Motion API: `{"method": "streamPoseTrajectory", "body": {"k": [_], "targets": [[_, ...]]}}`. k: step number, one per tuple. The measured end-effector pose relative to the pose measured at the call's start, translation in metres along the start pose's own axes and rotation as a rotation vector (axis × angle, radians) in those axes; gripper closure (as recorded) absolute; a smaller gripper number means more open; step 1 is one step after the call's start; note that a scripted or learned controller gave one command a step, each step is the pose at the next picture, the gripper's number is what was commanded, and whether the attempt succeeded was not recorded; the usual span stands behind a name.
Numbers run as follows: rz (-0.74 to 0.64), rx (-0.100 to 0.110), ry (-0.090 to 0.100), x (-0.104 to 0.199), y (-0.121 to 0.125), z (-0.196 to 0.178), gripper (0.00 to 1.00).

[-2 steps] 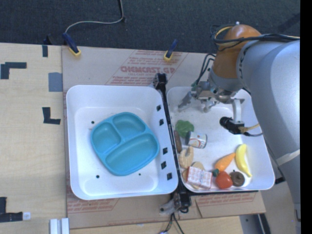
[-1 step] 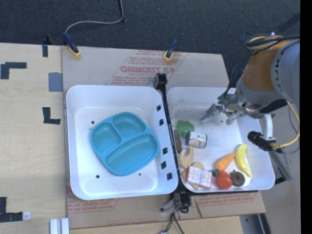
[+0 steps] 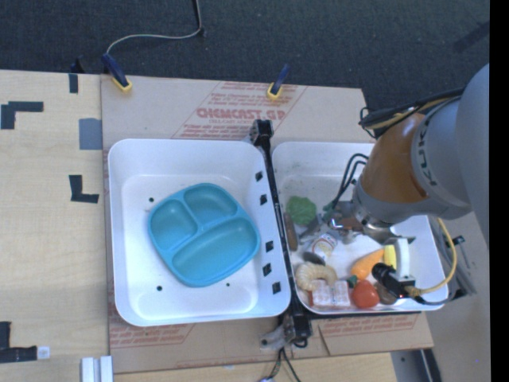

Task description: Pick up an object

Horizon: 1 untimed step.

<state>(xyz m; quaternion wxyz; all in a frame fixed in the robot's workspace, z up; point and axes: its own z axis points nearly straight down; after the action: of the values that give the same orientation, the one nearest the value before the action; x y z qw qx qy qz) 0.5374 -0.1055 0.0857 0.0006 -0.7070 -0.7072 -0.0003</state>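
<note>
My gripper (image 3: 332, 226) is low inside the right bin (image 3: 318, 159), near its middle. Just left of it lies a green object (image 3: 301, 208), with a thin brown stick (image 3: 291, 235) below that. A small pale round thing (image 3: 322, 247) sits directly under the gripper tip. Toward the front edge lie a beige curled piece (image 3: 314, 274), a pink-and-white block (image 3: 330, 294), a red tomato (image 3: 365, 294), an orange carrot (image 3: 367, 263) and a yellow piece (image 3: 390, 255). The arm's orange band and grey body hide the bin's right part.
The left bin (image 3: 127, 213) holds a blue divided plate (image 3: 204, 233), lying flat near its middle. A black divider (image 3: 270, 205) with clips runs between the two bins. Both bins rest on a cardboard sheet (image 3: 159, 110).
</note>
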Motion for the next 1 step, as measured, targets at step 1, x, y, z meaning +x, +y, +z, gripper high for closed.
{"method": "streamPoseTrajectory", "body": {"k": [1], "targets": [[0.000,-0.001,-0.002,-0.0047,0.0391,-0.0670,0.00]]}}
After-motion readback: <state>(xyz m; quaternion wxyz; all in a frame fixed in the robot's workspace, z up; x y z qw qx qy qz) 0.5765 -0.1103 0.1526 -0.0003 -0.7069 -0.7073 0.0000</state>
